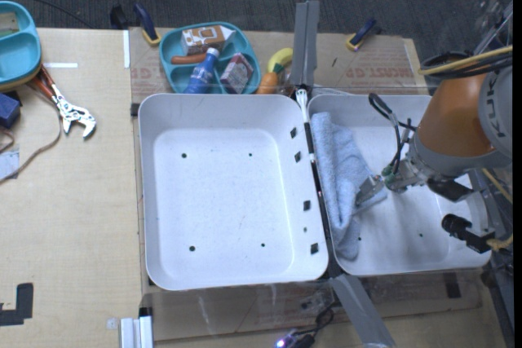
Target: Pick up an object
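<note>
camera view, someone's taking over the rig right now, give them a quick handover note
Gripper: low in the right white bin, at the right edge of the crumpled light grey cloth; whether it grips the cloth cannot be told.
Things: the cloth lies along the right bin's left wall. The left white bin sits beside it.
Done: the arm has reached the cloth.
Left: confirm a grasp and lift; nothing is raised yet.

Two white bins (155, 200), pale blue-grey towel (336, 167), teal divided tray (175, 53), orange band on grey arm (457, 118), tan bench (73, 240)
</note>
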